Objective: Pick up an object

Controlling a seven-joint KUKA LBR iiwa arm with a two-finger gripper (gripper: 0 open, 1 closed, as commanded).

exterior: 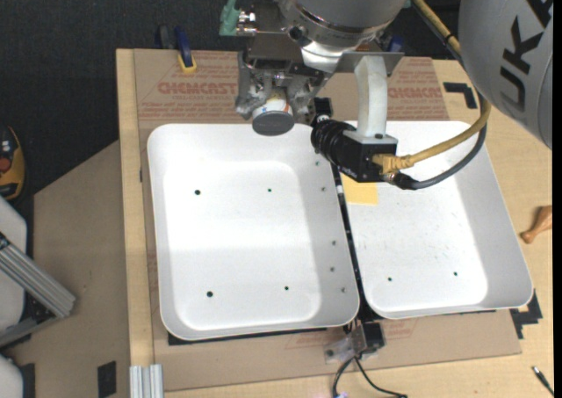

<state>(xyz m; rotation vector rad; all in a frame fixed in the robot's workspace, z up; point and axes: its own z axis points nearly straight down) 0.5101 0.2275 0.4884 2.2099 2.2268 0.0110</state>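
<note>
We read red "GIGMCAST"-like print, partly hidden, on the cardboard sheet (211, 80) covering the table, and big white letters "UK" on the grey arm (518, 27). The pincer (274, 111) hangs over the far rim of the left bin (237, 229); a small round grey-and-white object (274, 117) sits at its tip, apparently gripped, fingers closed around it. Its long axis: cannot tell. A yellow note (362, 191) lies in the right bin (439, 238).
</note>
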